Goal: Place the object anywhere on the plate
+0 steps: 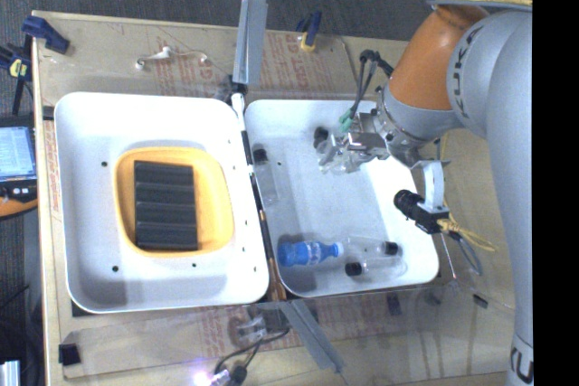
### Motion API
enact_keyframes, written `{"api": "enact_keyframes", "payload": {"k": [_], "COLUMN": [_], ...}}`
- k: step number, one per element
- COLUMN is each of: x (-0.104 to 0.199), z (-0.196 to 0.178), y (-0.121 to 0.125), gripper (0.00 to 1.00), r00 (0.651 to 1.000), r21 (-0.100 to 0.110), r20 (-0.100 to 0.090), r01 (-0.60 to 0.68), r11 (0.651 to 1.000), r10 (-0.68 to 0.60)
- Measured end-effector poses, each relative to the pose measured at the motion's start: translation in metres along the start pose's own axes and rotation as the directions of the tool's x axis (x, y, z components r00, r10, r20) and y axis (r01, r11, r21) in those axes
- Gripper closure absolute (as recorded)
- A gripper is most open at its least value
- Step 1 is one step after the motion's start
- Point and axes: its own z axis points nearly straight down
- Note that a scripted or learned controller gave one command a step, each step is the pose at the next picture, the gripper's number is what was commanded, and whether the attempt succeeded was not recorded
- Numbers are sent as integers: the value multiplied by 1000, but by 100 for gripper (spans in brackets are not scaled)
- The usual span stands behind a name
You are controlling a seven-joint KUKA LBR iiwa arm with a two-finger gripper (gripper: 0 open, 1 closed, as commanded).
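The blue bottle (308,252) lies along 3-to-9, cap toward 3; whether the gripper (333,151) is parted or closed, I cannot tell.

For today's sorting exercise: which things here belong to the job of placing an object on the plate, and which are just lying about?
Belong to the job:
yellow plate in the left bin
blue-labelled bottle in the right bin
hand over the right bin

Lying about:
blue clamp
tablet at the left edge

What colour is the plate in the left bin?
The plate is yellow-orange, with a black ribbed pad in its middle. It shows plainly in the camera view.
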Motion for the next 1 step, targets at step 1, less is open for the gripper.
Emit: {"api": "enact_keyframes", "payload": {"k": [1], "x": [0], "z": [0], "y": [0], "gripper": [0], "r00": [1000], "r21": [0], "r20": [0], "r01": [0], "r11": [1000], "r10": [0]}}
